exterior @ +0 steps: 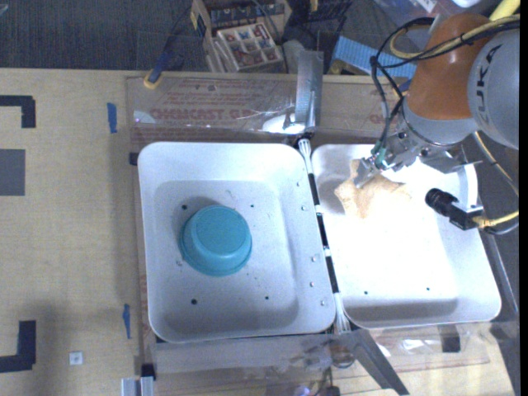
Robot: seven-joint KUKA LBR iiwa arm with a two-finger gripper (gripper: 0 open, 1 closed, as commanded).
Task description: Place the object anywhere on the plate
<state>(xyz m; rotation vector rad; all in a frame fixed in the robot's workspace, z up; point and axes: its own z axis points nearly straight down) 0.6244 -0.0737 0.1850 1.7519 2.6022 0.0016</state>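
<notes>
Gripper point(381, 160) low in right bin point(429, 304), far-left corner, touching tan object point(371, 195) — grip and opening unclear. Plate point(216, 239) — teal, centre of left bin point(165, 180), open floor all round. Bin walls between.

The bench is a pale wooden surface point(66, 221) carrying black square-bracket markings point(21, 110) at its left side and short blue tape strips point(111, 117). Beyond its far edge lies dark grey carpeted floor point(91, 19). A clear plastic sheet with red lettering point(210, 112) lies along the bench's far edge. On the floor stand a small cardboard box with printed panels point(241, 30), a black wire rack point(330, 2) and a blue ribbed pad point(363, 54). Strong light overexposes the right side.
</notes>
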